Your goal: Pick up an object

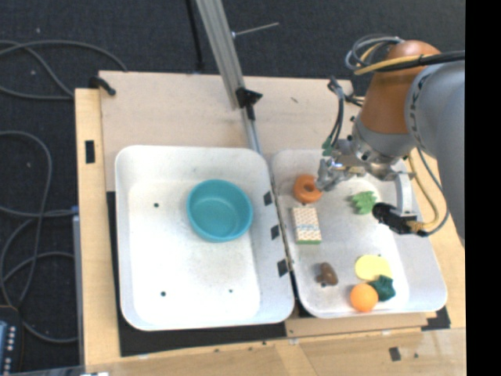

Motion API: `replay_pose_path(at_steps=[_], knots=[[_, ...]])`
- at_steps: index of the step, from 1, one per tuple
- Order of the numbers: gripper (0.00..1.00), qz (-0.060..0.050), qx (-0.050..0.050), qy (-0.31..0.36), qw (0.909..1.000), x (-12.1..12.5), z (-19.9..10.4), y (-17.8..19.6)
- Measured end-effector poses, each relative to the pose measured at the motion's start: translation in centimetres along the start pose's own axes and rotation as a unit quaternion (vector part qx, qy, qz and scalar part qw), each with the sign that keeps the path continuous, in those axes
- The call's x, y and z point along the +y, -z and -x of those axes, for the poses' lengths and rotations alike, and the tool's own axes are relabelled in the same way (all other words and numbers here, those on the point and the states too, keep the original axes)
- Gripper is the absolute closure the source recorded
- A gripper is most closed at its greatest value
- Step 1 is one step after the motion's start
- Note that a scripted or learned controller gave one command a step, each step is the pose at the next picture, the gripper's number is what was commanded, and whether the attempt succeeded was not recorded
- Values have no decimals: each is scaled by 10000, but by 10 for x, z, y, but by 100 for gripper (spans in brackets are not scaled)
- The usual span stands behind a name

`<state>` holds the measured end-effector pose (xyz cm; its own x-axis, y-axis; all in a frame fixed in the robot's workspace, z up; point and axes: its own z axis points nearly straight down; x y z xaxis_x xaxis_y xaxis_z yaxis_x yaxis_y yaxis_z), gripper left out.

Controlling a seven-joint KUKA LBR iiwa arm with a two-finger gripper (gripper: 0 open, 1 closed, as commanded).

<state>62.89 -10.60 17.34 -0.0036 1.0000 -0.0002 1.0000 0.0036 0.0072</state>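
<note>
Left bin (pixel 141 288) holds a teal bowl (pixel 220 210). Right bin (pixel 419 269) holds an orange ring (pixel 306 189), sponge (pixel 307 225) and small toys; gripper (pixel 327 175) beside the ring, finger state unclear.

All places are given from the sponge-like block (pixel 307 225), a pale rectangular pad with green edging and faint speckles, lying flat in the right bin near its left wall. Just above it sits an orange ring (pixel 306 189), doughnut-shaped, lying flat with its hole facing up. Up and to the right lies a small green leafy piece (pixel 363 202). Below the block, slightly right, rests a small brown lump (pixel 327 273). Further right of that lie a flat yellow piece (pixel 372 268), an orange ball (pixel 363 297) and a dark green piece (pixel 384 288), clustered and touching. Well to the left, in the other bin, a teal bowl (pixel 220 210) stands upright.
</note>
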Motion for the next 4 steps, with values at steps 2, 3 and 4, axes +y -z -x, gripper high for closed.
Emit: replay_pose_path(at_steps=[2, 3, 4], knots=[[100, -7, -2, -1, 10000, 3, 11, 104], [100, -33, -5, 2, 10000, -10, -27, 98], [100, -37, -5, 2, 10000, -24, -64, 91]])
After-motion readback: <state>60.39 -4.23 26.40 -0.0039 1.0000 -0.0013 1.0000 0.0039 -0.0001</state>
